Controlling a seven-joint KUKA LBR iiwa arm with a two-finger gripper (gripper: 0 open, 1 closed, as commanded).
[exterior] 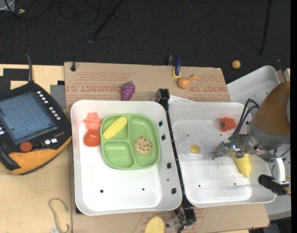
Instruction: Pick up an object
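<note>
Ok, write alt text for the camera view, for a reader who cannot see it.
A robot arm reaches from the right into the right white bin, its gripper low among a yellow bottle, a fried egg and a red toy. The left white bin holds a green divided tray carrying corn and a cookie.

The bench carries a cardboard sheet toward its rear, with two white bins side by side on it. At the left edge lies a teach pendant, and near the front-left corner a metal hook.
</note>
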